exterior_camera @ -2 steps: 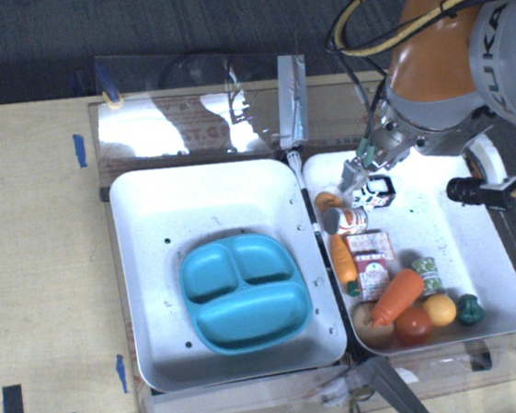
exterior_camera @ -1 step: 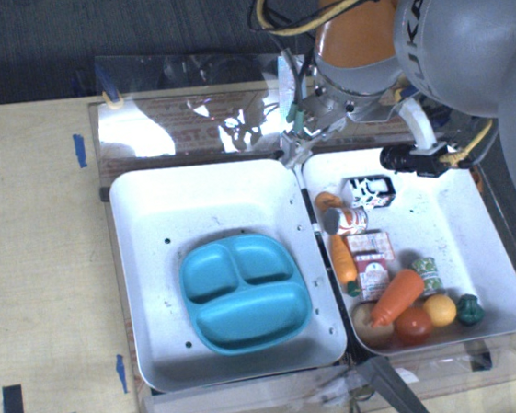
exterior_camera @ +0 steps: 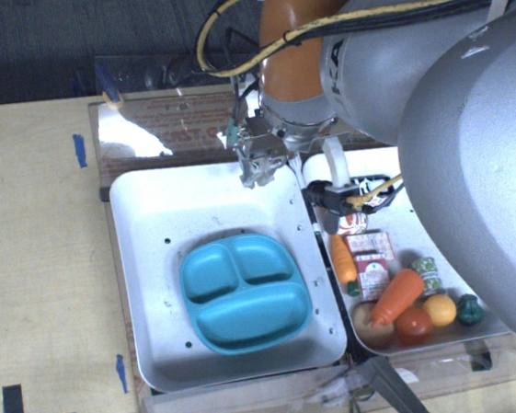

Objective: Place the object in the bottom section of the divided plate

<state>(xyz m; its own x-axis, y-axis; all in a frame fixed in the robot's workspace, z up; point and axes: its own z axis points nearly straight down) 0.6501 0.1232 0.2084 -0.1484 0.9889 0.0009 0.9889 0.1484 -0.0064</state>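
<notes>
a blue divided plate (exterior_camera: 244, 290) with three sections, two smaller ones toward the top and one wide one at the bottom, lies flat in the left white bin (exterior_camera: 144, 260), with nothing in its sections, near the bin's lower right part.

The bench (exterior_camera: 34, 273) bears two white bins (exterior_camera: 144, 260) side by side.

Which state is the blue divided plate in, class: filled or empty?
Empty. The blue divided plate lies flat in the left bin, all three sections bare; the toy food sits in the right bin.
</notes>
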